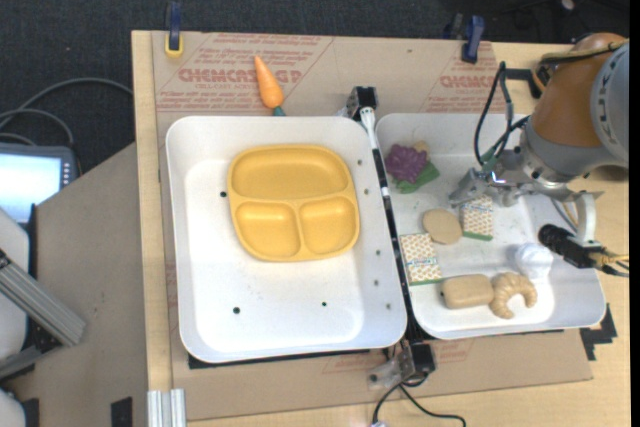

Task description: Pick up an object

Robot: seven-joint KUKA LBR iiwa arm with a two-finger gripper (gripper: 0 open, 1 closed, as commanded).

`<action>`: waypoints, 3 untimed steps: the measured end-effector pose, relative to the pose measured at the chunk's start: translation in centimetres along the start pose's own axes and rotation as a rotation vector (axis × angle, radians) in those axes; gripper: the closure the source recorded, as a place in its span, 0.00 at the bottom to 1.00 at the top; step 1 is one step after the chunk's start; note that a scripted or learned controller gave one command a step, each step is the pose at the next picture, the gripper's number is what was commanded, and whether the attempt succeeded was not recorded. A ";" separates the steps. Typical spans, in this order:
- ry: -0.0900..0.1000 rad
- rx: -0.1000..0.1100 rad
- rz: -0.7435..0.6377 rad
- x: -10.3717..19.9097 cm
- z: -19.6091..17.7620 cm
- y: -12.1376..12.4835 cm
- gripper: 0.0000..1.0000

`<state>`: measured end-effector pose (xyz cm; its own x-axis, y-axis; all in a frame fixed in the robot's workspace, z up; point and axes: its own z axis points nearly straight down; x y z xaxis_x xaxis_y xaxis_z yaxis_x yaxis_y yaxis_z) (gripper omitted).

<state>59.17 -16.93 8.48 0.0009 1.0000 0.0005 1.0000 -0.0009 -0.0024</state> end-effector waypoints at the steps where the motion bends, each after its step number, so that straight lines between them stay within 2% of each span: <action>1: 0.000 0.001 0.000 -0.3 0.0 -2.2 0.00; 2: -0.001 -0.004 -0.001 -0.5 0.0 -1.6 0.00; 3: -0.002 -0.007 0.000 -0.5 -1.0 -1.5 1.00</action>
<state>57.63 -17.45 9.52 0.0005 1.0000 -0.0015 1.0000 -0.0005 0.0048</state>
